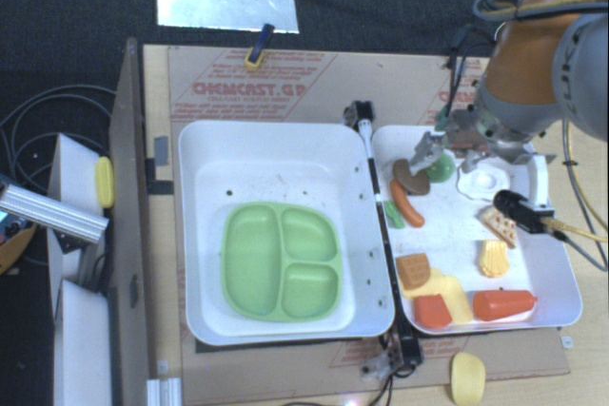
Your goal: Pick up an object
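The gripper (427, 150) hangs low over the upper left part of the right bin (571, 292), in the upper right of the frame. Whether it is open or closed cannot be told, and nothing can be seen held in it. Just below it lie a brown piece (410, 179) and a green ball (442, 169), touching each other. A red sausage (407, 205) lies slantwise beneath the brown piece, near the bin's left wall. A white egg (481, 181) sits to the right of the ball. Further down the bin lie a cracker (498, 225), a yellow corn (492, 257), a bread slice (413, 269), a yellow slice (449, 290), a red block (431, 311) and a carrot (502, 303) along the lower edge. The left bin (195, 195) holds a green plate (282, 260) with three compartments. A yellow lump (466, 377) lies on the bench below the right bin.
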Controlling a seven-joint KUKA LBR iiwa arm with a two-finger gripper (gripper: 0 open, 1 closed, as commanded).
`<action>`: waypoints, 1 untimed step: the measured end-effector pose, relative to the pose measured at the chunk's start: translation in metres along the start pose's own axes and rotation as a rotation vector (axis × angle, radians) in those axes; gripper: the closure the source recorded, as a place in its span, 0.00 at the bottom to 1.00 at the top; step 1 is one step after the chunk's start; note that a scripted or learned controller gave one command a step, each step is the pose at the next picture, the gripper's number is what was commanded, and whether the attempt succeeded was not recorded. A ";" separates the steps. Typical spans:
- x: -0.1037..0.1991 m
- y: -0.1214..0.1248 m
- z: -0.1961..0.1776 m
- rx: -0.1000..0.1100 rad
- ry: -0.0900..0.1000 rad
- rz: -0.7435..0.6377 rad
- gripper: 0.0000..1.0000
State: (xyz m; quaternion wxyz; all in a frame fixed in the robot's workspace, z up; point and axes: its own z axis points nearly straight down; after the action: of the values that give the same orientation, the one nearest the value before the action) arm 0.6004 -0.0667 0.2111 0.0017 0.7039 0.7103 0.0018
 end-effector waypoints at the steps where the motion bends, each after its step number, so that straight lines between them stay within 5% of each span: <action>1: -0.023 0.021 0.098 0.010 0.000 0.009 0.00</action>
State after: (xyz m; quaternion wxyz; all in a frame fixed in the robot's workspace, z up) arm 0.6217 -0.0895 0.1130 -0.0016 0.7069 0.7073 -0.0019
